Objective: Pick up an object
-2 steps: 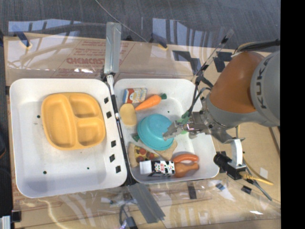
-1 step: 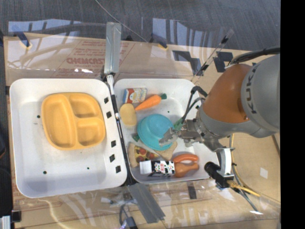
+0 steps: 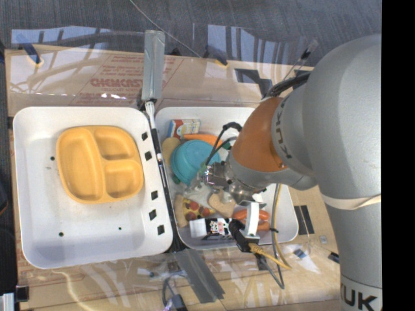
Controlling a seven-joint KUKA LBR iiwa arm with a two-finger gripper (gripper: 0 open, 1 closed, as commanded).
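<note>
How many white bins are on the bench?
2. The left bin holds a yellow tray; the right bin beside it holds a teal bowl and clutter, partly covered by the arm.

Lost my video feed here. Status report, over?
Gripper low in right bin, fingers hidden. Nothing seen held. Teal bowl beside it, clutter crowding. Yellow tray alone in left bin.

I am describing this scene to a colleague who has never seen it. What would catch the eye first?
First, the big grey arm with its orange band, reaching from the right and leaning over the right bin. Next, the yellow divided tray, lying alone in the left bin. Then the crowded right bin, where a teal bowl sits among small items beside the arm's wrist.
</note>
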